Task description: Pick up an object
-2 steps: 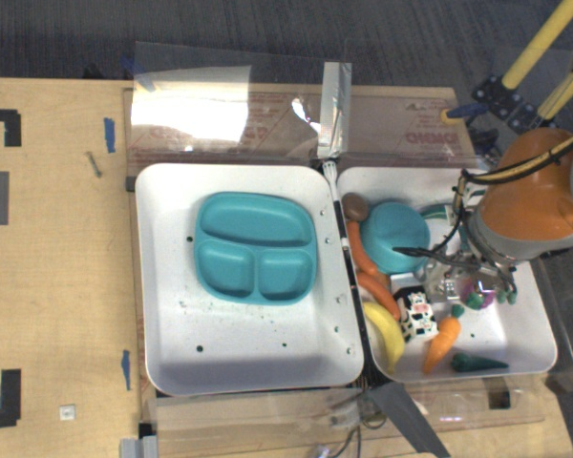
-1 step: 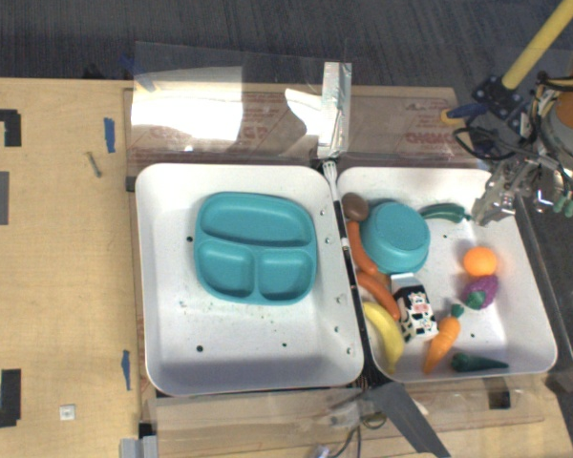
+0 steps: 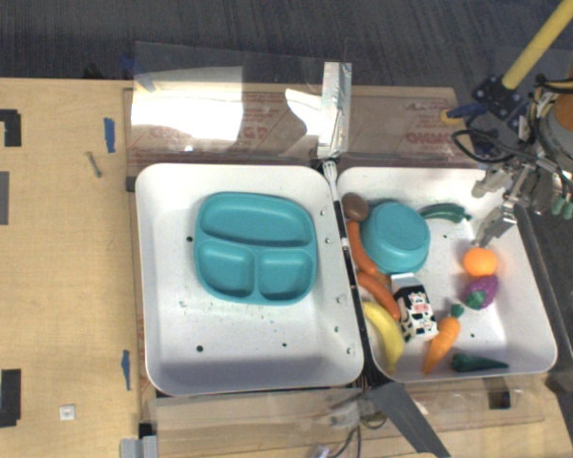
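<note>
The right bin (image 3: 530, 346) holds several toy foods. An orange fruit (image 3: 479, 260) lies near its right wall, with a purple eggplant (image 3: 480, 293) just below it. A small carrot (image 3: 441, 341) and a dark green vegetable (image 3: 477, 362) lie near the front. A teal bowl (image 3: 398, 236) sits upside down at the middle, with a green pod (image 3: 445, 212) beside it. My gripper (image 3: 483, 216) hangs over the bin's far right part, just above the orange fruit. Its fingers (image 3: 498, 225) stand apart, open, with nothing between them.
Along the right bin's left wall lie a brown piece (image 3: 354, 206), long carrots (image 3: 371, 273), a banana (image 3: 385, 331) and a black-and-white cow figure (image 3: 416, 311). The left bin (image 3: 162, 284) bears a teal divided plate (image 3: 255, 246). Cables (image 3: 487, 113) hang at the far right.
</note>
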{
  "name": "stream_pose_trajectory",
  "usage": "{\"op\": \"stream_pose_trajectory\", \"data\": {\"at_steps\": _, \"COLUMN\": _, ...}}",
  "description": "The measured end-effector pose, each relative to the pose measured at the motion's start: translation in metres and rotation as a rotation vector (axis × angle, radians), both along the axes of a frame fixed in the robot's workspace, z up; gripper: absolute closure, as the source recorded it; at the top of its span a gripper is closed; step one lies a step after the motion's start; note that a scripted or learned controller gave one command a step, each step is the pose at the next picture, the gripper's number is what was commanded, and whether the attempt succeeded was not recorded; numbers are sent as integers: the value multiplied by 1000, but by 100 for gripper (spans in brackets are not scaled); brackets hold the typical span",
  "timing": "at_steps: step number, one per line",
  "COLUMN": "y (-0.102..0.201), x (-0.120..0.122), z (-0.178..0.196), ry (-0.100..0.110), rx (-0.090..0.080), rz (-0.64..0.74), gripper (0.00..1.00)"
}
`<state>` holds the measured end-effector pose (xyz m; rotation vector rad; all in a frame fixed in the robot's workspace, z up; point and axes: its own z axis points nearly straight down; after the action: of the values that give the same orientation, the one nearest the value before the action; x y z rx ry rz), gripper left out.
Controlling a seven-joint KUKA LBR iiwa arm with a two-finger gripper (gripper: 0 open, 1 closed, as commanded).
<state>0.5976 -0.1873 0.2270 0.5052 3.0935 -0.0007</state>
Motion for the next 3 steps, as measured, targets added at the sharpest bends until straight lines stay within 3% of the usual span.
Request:
{"op": "stream_pose_trajectory", "data": {"at_steps": 1, "y": -21, "x": 7, "z": -128, "ry": 14, "rx": 5, "rz": 19, "gripper": 0}}
{"op": "stream_pose_trajectory", "data": {"at_steps": 2, "y": 32, "x": -7, "z": -139, "ry": -2, "rx": 0, "rz": 10, "gripper": 0}}
{"op": "stream_pose_trajectory", "data": {"at_steps": 3, "y": 51, "x": -18, "z": -138, "ry": -2, "rx": -13, "rz": -24, "gripper": 0}}
